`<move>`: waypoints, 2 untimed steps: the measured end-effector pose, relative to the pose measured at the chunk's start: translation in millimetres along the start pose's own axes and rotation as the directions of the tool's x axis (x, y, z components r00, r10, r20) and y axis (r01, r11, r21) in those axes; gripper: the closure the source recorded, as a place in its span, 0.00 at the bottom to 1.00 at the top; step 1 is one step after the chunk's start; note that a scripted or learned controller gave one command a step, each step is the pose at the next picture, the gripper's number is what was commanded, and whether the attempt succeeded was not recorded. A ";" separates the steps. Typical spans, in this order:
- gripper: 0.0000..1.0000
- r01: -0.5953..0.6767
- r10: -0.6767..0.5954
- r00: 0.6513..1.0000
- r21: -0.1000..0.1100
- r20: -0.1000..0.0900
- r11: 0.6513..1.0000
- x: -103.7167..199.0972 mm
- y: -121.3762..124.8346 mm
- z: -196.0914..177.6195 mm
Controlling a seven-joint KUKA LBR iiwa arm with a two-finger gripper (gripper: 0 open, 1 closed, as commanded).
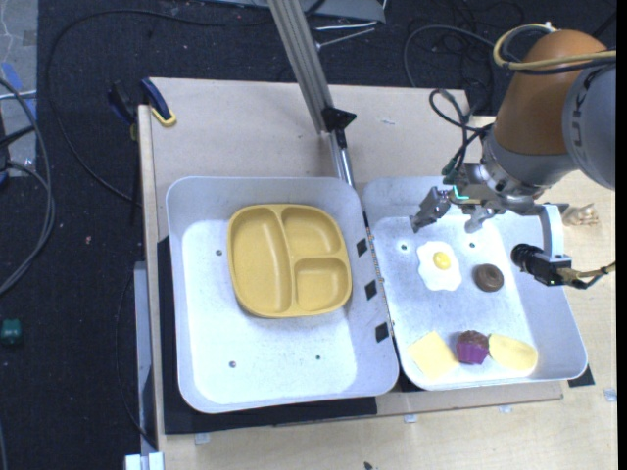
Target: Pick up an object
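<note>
Pale wood worktop [245,125] carries two white bins [196,360]; dark floor [78,67] strewn with cables. Gripper [453,213] over right bin, fingers spread, grasping nothing.

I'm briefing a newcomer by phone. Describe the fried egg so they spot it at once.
Look in the right white bin, below the hand. The fried egg lies flat in the bin's upper middle, left of a small brown round piece. It alone is white with a yellow yolk.
</note>
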State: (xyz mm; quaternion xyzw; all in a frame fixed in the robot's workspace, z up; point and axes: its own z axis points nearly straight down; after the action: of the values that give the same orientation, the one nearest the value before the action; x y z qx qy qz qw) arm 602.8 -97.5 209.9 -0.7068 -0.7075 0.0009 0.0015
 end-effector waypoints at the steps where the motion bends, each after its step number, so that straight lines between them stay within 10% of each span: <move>1: 0.00 0.000 0.000 1.000 -0.004 0.001 1.000 -0.1 0.8 -1.3; 2: 0.00 -0.001 0.001 1.000 -0.002 0.001 1.000 2.8 2.9 41.4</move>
State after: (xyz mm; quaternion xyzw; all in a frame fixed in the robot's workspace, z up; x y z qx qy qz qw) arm 605.6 -94.7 168.6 -0.7070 -0.7072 0.0009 0.0005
